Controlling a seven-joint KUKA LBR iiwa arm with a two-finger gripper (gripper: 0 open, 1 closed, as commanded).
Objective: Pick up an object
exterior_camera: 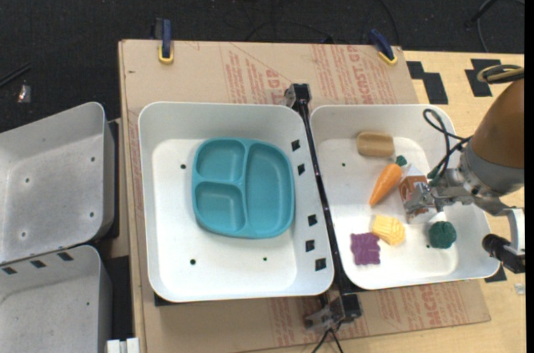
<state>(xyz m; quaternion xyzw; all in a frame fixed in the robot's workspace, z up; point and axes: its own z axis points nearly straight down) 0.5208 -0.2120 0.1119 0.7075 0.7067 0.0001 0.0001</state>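
Over the right bin (346, 276) we see the gripper (420, 201) touching a brown object (410, 189) beside the carrot (385, 182); its grip we cannot tell.

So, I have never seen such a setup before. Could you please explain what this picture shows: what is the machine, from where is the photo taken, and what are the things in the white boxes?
The photo comes from one fixed camera above a bench, looking down at a slant. The grey and orange shape at the right edge is a robot arm; its hand reaches into the right bin. Whether it grips anything cannot be told. Its job is to pick up an object.

The right bin holds toy foods: a tan bread roll, an orange carrot, a yellow corn piece, a purple piece, a dark green piece and a brown-and-white item right at the hand. The left bin holds a teal divided plate.
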